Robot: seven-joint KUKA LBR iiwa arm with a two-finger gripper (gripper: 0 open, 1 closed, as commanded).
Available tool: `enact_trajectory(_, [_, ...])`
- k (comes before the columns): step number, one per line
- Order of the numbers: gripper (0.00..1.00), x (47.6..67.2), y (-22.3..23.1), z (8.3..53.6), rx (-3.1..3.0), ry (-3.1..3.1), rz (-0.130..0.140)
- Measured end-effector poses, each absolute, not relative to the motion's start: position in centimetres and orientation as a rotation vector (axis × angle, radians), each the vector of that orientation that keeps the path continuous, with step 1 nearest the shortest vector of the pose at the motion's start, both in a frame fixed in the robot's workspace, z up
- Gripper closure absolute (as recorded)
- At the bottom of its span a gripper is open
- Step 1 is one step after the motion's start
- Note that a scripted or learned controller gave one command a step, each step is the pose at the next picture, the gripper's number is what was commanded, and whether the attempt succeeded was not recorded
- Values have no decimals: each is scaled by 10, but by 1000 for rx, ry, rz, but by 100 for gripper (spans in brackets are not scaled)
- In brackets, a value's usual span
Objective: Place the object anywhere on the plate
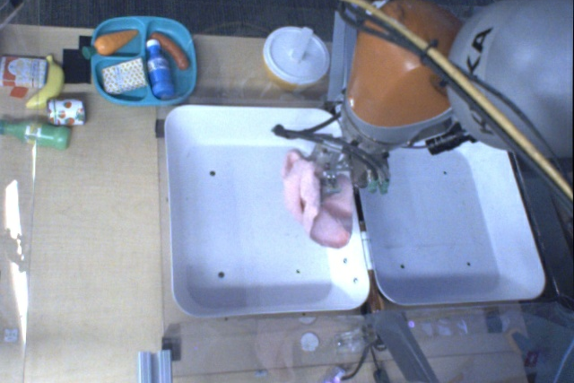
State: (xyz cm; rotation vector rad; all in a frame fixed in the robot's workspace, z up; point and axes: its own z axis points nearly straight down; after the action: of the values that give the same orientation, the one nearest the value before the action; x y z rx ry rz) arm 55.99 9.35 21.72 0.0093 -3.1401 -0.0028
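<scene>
Pink, soft and lumpy thing [316,202] — lying in the left bin [224,220], top tucked under the hand [345,170]. Hand's state — cannot tell, too blurry.

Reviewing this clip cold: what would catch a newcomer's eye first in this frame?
The big grey arm with its orange band looms in from the right, with the gripper low over the seam between the two white bins. Just under it lies a soft pink object at the right side of the left bin. A blue divided plate of toy food sits at upper left.
</scene>
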Motion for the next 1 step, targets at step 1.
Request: enact_trajectory(1, [100, 536, 138, 218, 7, -3139, -2])
